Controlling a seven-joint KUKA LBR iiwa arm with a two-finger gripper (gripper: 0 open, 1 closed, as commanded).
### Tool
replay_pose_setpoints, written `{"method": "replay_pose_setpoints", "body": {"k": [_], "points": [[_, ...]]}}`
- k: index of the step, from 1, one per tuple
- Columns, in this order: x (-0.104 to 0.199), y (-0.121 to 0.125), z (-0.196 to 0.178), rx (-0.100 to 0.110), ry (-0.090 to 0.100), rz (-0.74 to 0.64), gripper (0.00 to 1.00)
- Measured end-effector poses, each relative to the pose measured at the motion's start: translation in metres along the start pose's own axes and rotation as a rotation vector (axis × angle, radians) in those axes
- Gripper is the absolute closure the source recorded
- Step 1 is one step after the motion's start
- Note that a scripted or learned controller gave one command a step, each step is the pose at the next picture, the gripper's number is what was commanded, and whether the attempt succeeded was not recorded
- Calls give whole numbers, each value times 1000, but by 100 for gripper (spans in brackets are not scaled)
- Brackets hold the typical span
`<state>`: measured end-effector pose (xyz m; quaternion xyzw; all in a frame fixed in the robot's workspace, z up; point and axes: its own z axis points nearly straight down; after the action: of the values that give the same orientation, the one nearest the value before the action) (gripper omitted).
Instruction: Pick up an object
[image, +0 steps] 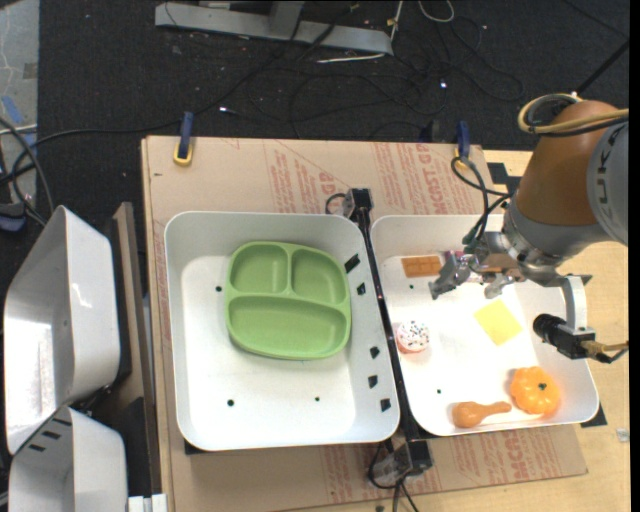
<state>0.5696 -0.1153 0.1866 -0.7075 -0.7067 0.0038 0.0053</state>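
Camera view: the gripper (468, 277) hangs over the right bin (437, 420) near its far wall, fingers spread with nothing between them. An orange block (421, 266) lies just left of the jaws; a yellow square (498, 323) lies just nearer. A pink doughnut (412, 336), pumpkin (534, 390) and orange gourd (478, 412) sit apart, leaving open floor mid-bin.
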Motion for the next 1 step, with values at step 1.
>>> {"method": "replay_pose_setpoints", "body": {"k": [1], "points": [[0, 3, -6, -12, -2, -2, 0]]}}
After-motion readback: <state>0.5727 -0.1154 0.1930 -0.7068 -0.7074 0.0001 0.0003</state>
